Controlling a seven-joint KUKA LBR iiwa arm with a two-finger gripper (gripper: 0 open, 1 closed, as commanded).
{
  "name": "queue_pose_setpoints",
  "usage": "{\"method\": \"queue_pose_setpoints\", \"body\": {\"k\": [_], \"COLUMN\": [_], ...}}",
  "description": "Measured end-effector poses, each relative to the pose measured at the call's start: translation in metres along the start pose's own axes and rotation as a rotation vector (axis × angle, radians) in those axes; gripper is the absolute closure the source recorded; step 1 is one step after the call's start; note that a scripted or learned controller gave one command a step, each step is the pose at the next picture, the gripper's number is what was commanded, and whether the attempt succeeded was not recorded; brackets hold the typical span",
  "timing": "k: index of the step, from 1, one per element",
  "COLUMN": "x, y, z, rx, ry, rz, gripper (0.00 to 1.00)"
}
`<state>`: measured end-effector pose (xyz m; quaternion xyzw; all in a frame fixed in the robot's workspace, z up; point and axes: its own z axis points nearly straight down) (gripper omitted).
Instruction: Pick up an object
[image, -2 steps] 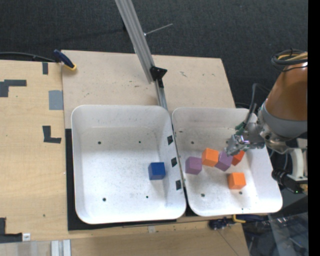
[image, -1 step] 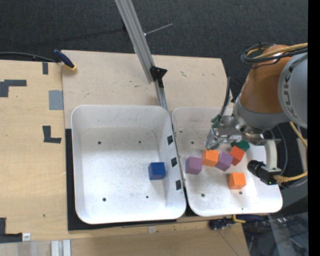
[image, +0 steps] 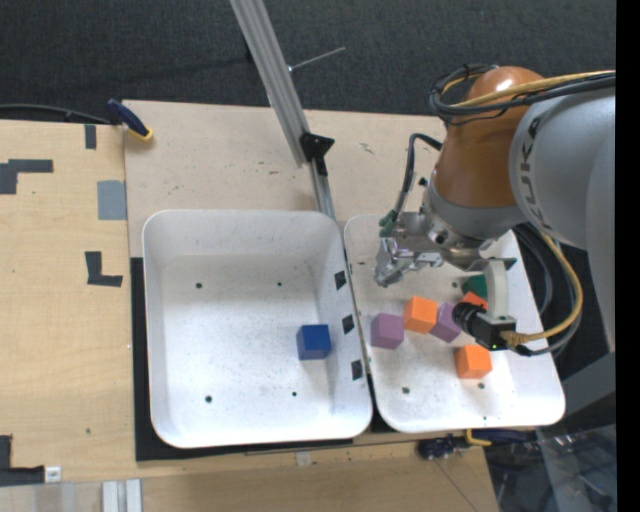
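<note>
My gripper (image: 392, 266) hangs over the back left part of the right bin (image: 520, 405), pointing down, with nothing visible between its fingers. Just in front of it lie a purple block (image: 387, 330) and an orange block (image: 421, 314). A second purple block (image: 447, 324) touches the orange one on its right. Another orange block (image: 473, 361) lies further forward. A green block (image: 474, 287) with a bit of red beside it peeks out under the arm. In the left bin (image: 200, 300) a blue block (image: 313, 341) sits near the right wall.
A slanted metal post (image: 285, 95) rises behind the bins and meets the bench near their shared wall. The arm's cables (image: 555, 300) loop over the right bin's right side. A blue and yellow tool (image: 130, 118) lies at the bench's back left.
</note>
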<state>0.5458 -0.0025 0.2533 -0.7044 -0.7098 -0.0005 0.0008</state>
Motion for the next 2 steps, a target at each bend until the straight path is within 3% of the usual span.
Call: {"method": "queue_pose_setpoints", "body": {"k": [2], "x": [0.095], "y": [0.044], "z": [0.025], "rx": [0.001], "ry": [-0.002], "rz": [0.002], "gripper": [1.0]}}
